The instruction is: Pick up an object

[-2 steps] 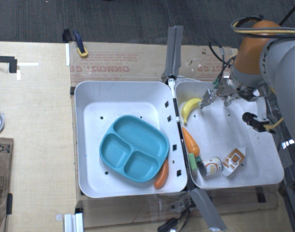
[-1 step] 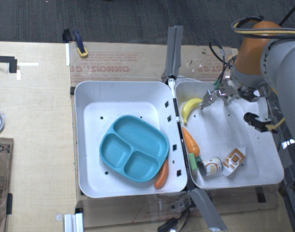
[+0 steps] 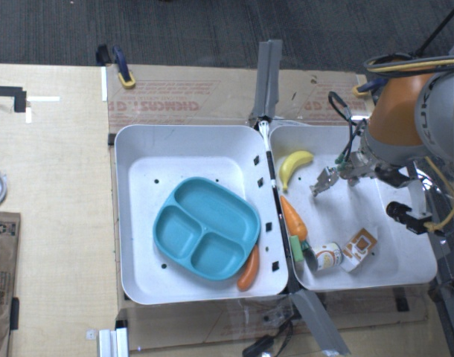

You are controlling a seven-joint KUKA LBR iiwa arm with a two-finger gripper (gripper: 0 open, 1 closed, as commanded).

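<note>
Writing: red mirrored lettering runs along the cardboard sheet (image 3: 167, 95) at the far edge of the table (image 3: 48, 147); it cannot be read.
Jaws: the gripper (image 3: 324, 181) hangs over the right bin (image 3: 405, 274), its jaws parted and clasping nothing.
Banana (image 3: 292, 166): lies in the right bin's far left corner, just left of the gripper.
Other objects: a carrot (image 3: 292, 219), a green marker (image 3: 297, 248), a small can (image 3: 327, 257) and a small box (image 3: 359, 245) lie nearer.
Left bin (image 3: 126, 199): holds a blue divided plate (image 3: 205, 229) with an orange sausage-shaped piece (image 3: 248, 269) touching its near right edge.
</note>
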